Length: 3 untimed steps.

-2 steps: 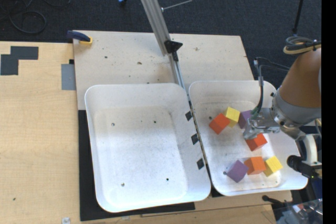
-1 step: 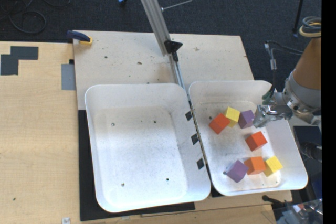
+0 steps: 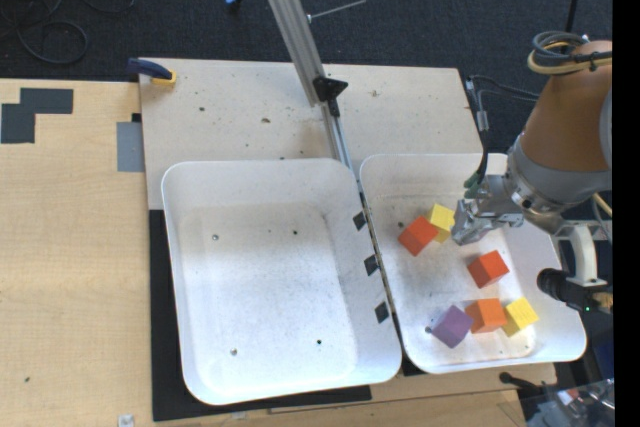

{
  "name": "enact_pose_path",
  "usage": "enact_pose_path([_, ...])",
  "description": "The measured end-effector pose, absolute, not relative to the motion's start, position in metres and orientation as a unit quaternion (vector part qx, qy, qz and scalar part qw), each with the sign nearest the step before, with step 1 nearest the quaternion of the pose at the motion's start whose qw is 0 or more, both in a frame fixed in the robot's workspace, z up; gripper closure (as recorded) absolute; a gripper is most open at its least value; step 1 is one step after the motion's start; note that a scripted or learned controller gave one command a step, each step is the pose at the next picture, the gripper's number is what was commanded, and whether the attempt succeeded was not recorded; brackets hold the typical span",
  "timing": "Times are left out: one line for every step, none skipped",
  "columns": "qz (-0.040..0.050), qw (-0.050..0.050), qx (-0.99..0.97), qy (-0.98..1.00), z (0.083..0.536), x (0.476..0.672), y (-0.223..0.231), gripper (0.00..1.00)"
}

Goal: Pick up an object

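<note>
Hovering: gripper (image 3: 468,227) hung low in the right bin (image 3: 560,350), just beside the yellow block (image 3: 442,218), arm (image 3: 565,130) reaching in from the right
Grip state: could not tell whether it was open, closed or holding anything, tip was too small and blurred
Nearest targets: yellow block sat touching or nearly touching the red block (image 3: 418,235), both just left of the gripper
Other blocks: second red block (image 3: 488,268) lay alone below the gripper; purple block (image 3: 451,326), orange block (image 3: 487,314) and second yellow block (image 3: 520,315) were bunched near the front edge
Left bin (image 3: 190,205): not part of this step
Advice: the lone red block looked the cleaner pick, clear on all sides
Risk: going for the yellow one likely meant a finger landing on the red neighbour and shoving both
Approach: centre over one block, square to its faces, come straight down
</note>
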<state>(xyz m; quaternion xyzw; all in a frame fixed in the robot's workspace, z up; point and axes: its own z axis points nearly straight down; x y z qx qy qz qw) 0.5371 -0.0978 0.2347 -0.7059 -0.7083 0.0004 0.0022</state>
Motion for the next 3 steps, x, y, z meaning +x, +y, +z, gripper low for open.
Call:
enact_pose_path([-0.0001, 0.002, -0.705, -0.709, 0.237, 0.551, -0.037, 1.0])
enact_pose_path([0.0008, 0.001, -0.706, -0.708, 0.237, 0.556, 0.007, 1.0])
enact_pose_path([0.0003, 0.001, -0.706, -0.709, 0.232, 0.582, 0.056, 1.0])
